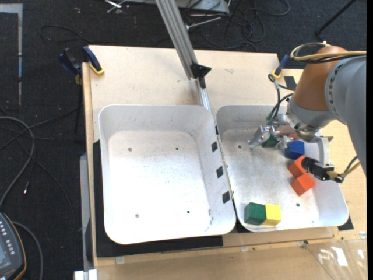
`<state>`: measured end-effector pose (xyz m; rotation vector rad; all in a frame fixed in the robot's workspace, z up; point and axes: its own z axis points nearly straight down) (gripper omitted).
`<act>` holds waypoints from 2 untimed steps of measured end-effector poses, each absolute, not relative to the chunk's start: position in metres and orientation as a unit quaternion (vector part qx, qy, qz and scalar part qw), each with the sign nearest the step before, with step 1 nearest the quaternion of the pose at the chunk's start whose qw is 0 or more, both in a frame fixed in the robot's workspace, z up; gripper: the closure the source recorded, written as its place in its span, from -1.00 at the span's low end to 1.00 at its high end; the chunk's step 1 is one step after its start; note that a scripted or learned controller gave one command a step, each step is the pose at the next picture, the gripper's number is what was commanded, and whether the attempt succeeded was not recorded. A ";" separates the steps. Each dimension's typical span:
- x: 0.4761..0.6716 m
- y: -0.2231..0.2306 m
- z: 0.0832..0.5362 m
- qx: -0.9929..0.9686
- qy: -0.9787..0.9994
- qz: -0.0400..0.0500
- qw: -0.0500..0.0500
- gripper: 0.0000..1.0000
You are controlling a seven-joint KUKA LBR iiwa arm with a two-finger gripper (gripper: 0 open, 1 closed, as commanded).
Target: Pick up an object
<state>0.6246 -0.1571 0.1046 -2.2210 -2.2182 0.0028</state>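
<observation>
My bench (145, 69) carries two white bins side by side, and my arm (326, 89) reaches from the right over the right bin (256, 174), the left bin (154, 168) lying well apart from the work. My tool (263, 137) hangs low near that bin's back wall, its grip state something I cannot tell. The blue block (295, 149) lies just right of it, the orange blocks (302, 177) beyond, and the green block (254, 213) and yellow block (273, 214) touching near the front rim.
</observation>
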 end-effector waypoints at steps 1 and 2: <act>0.676 -0.107 0.096 -0.705 -0.709 -0.002 -0.001 -1.00; 0.675 -0.110 0.106 -0.705 -0.709 0.000 -0.002 1.00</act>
